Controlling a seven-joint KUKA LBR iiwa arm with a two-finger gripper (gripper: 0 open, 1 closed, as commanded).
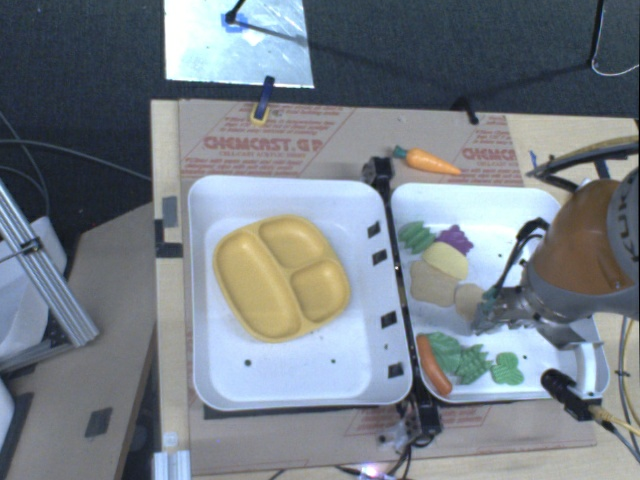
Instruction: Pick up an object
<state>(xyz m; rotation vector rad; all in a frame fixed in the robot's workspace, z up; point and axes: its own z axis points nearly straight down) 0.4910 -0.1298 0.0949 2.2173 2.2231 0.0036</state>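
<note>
Gripper (487, 313) down in the right bin (500, 200), beside a tan piece (438, 285) and pale yellow piece (447, 260); spread or pressed together, impossible to tell. Green toys (462, 358) and an orange piece (432, 364) nearby, purple grapes (457, 237) farther back. Yellow divided tray (281, 276) in the left bin (230, 196).
</note>
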